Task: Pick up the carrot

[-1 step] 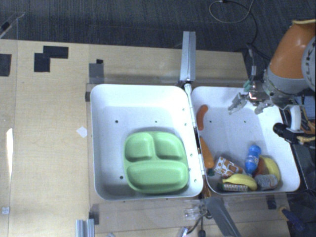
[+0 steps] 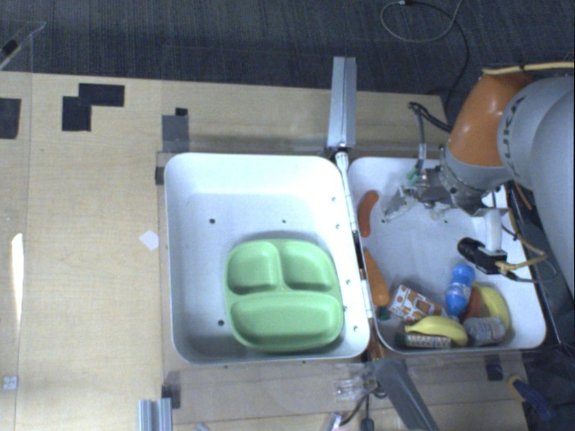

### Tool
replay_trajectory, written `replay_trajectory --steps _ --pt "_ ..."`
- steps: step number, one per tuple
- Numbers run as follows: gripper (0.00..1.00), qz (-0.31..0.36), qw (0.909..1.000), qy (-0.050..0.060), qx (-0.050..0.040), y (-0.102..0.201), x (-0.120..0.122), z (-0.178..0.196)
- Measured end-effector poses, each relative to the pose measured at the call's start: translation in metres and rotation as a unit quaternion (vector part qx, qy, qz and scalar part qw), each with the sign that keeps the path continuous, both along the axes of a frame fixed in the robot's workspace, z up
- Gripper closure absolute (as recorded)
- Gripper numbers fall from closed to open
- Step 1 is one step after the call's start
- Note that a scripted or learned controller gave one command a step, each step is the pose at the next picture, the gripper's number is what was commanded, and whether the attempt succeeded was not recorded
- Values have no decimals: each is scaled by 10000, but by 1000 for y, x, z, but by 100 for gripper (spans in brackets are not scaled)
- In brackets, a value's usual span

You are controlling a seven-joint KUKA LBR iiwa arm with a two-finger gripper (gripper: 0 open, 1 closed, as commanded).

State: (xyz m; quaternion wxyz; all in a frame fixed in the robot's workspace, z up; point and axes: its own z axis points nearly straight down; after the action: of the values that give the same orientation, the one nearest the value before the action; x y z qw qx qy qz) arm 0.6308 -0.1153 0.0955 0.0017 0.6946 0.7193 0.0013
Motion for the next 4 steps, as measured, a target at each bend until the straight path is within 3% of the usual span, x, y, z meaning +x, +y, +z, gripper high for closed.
replay_trajectory --steps 1,2,3,4 --pt "100 10 10000 -33 2 1 2 12" --pt "100 -1023 9948 -17 -4 -33 -48 189" --pt "100 639 9980 -3 -1 28 -25 130" --pt "100 2726 9621 -28 -32 -34 -24 293"
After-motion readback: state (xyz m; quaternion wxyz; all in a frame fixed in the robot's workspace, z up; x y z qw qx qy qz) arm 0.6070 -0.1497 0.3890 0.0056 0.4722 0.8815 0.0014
